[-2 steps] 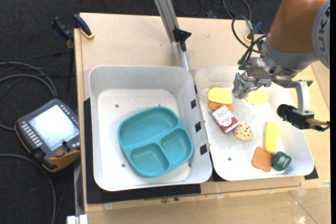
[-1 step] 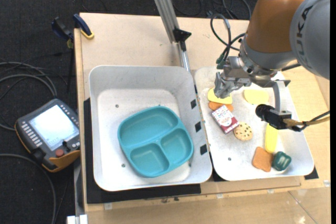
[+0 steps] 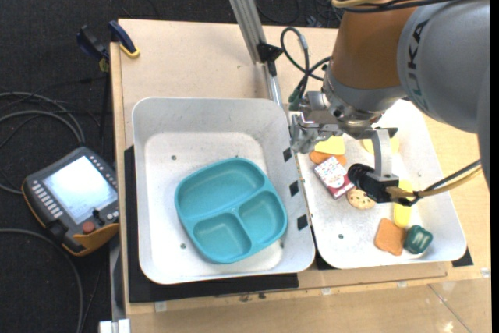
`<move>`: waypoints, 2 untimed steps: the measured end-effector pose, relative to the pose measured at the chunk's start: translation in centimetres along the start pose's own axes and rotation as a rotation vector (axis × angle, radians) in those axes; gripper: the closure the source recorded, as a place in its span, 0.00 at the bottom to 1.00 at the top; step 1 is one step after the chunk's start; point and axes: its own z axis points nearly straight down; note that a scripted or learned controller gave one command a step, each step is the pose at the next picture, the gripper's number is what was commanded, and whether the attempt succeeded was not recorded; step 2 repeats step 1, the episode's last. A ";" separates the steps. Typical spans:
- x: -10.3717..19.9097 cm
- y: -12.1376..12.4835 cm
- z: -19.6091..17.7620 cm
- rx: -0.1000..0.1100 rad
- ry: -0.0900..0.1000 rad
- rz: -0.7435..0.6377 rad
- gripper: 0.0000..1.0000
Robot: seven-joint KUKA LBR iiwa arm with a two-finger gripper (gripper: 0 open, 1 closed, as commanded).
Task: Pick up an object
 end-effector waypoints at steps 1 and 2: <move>5.9 -0.2 2.5 0.002 0.000 0.000 1.00; 5.9 -0.2 2.5 0.002 0.000 0.000 1.00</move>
